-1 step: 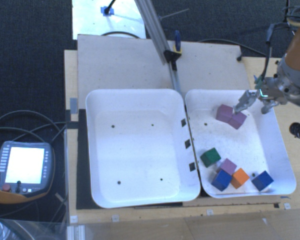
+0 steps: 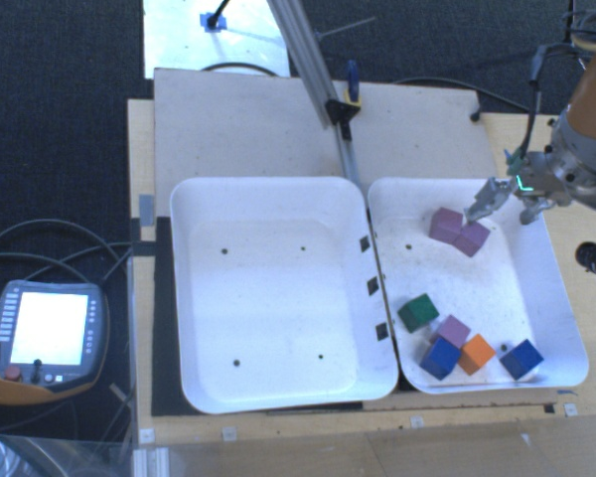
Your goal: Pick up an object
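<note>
In the right bin (image 2: 546, 266), two purple blocks (image 2: 457, 231) lie side by side at the far middle. My gripper (image 2: 508, 206) hangs over the bin's far right part, just right of and above those blocks. It is open, with nothing between its fingers. Its left finger (image 2: 485, 200) reaches down close to the top edge of the right purple block; I cannot tell whether they touch. Near the bin's front sit a green cube (image 2: 417, 313), a small purple block (image 2: 453, 330), a blue cube (image 2: 440, 357), an orange cube (image 2: 476, 353) and another blue cube (image 2: 521, 359).
The left bin (image 2: 194, 266) stands beside the right one, with a divider edge (image 2: 372, 276) between them. A slanted metal pole (image 2: 313, 58) crosses the bench behind the bins. A teach pendant (image 2: 45, 341) lies off the bench at the left.
</note>
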`<state>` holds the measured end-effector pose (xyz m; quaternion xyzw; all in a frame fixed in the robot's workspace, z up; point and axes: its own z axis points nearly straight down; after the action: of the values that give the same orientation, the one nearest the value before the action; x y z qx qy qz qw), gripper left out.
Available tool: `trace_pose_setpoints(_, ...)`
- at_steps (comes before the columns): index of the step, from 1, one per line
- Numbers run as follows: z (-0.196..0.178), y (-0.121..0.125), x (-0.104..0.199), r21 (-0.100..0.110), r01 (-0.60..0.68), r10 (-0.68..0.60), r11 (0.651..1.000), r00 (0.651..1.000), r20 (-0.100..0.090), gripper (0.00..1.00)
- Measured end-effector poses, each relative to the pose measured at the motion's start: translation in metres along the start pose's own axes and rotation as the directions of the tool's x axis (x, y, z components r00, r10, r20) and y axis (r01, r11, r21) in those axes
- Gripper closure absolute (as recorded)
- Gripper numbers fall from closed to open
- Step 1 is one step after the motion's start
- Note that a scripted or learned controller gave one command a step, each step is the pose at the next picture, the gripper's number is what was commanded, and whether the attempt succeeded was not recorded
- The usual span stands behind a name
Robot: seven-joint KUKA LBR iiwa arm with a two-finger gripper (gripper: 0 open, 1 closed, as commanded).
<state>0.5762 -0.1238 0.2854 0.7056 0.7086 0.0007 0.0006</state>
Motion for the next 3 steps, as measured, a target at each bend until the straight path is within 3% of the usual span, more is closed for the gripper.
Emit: trace_pose_setpoints(3,0.184,-0.002,0.01,0.007,-0.002,0.002,1.0,1.0,-0.001,0.0)
